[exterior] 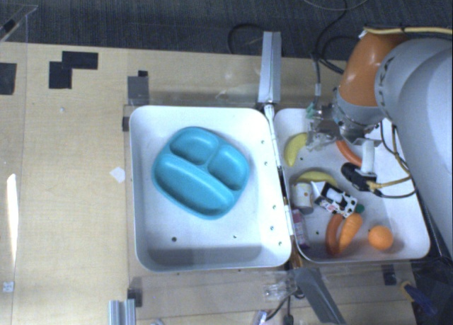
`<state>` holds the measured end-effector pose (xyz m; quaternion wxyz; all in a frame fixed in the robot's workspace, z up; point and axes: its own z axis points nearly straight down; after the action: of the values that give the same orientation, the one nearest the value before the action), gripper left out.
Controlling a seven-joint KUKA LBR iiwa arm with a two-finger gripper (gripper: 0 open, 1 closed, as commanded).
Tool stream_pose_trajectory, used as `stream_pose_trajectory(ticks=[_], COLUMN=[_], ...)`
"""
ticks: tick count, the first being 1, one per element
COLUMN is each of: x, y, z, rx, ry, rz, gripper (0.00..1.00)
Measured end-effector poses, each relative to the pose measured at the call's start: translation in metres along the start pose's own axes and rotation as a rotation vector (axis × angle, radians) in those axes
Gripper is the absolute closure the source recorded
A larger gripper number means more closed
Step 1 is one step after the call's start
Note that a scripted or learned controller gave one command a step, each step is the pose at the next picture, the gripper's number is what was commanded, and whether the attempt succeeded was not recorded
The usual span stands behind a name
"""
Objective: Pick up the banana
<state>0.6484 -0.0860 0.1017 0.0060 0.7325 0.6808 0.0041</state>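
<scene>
Pale wood counter (71, 196) runs under both bins, with dark carpet beyond its far edge and black marks near your upper left. You have the left bin (141, 246) carrying a blue divided plate (202, 170), lying flat toward the bin's middle. The right bin (417, 242) is crowded. One banana (295, 148) lies at the bin's upper left corner, curved, and a second banana (316, 175) rests just below it, near the middle. Beside that sits a small white cylinder (304, 194) and a black-and-white patterned toy (338, 201). Toward the near edge you see a carrot (347, 231) next to a reddish sausage-like piece (331, 235), and an orange (380, 238) to their right. The arm's orange band (364, 69) sits over the bin's far side, and the end effector (322, 132) hangs just beside the upper banana, right of it. You cannot tell from here how it is set, or whether it touches the fruit.
</scene>
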Motion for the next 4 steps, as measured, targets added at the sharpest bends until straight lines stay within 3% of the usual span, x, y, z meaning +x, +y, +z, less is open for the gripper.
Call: stream_pose_trajectory(ticks=[1,2,3,4], x=[-0.003,-0.004,-0.006,-0.009], y=[0.0,0.015,0.02,-0.024], z=[0.0,0.008,0.007,0.011], rx=[0.001,0.033,0.024,0.001], ry=[-0.003,-0.002,-0.005,-0.001], rz=[0.002,-0.023,-0.158,-0.336], gripper=[0.0,0.0,0.0,0.0])
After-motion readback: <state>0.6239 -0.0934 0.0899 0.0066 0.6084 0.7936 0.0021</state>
